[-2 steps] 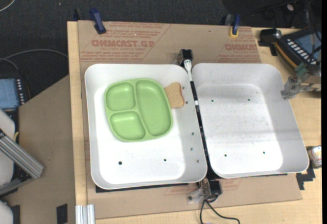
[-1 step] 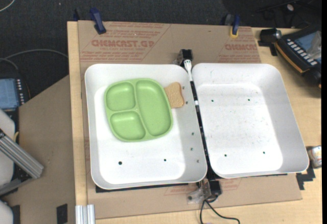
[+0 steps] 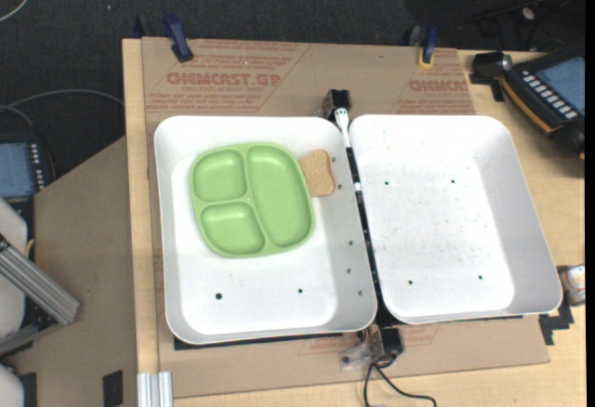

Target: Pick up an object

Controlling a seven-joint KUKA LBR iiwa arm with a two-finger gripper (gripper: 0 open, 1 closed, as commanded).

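Brown bench (image 3: 232, 71), two white bins. Left bin (image 3: 186, 303): green three-section plate (image 3: 251, 199), long axis 10-to-4 o'clock; tan bread slice (image 3: 319, 172) touching its 2 o'clock edge, lengthwise 12-to-6. Pincer state: cannot tell.

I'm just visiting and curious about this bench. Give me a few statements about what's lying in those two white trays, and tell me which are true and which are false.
1. The green divided plate lies in the left bin. True.
2. The plate has five compartments. False: it has three.
3. A tan cracker-like piece sits at the plate's right edge. True.
4. The tan piece lies in the right bin. False: it is in the left bin, beside the plate.
5. The two bins sit on a brown board. True.
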